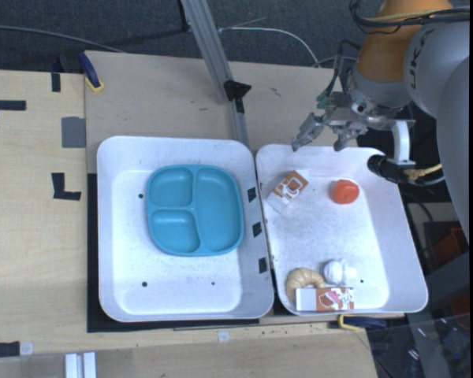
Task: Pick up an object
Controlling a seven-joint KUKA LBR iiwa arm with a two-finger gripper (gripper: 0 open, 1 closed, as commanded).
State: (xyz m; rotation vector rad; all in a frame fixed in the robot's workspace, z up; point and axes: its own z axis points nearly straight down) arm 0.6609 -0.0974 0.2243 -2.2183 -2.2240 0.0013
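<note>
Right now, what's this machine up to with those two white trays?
The grey arm's end effector hovers with open fingers over the far edge of the right bin, holding nothing. That bin has a small carton, a red ball, a croissant, a white object and a flat packet. The left bin holds a blue divided plate.

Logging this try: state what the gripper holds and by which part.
Nothing is held. The gripper is open above the far edge of the right bin, with no object between its fingers.

light: even, bright | shadows: soft, faint | glare: mild on white bins (114,211) | focus: perhaps slightly soft
</note>
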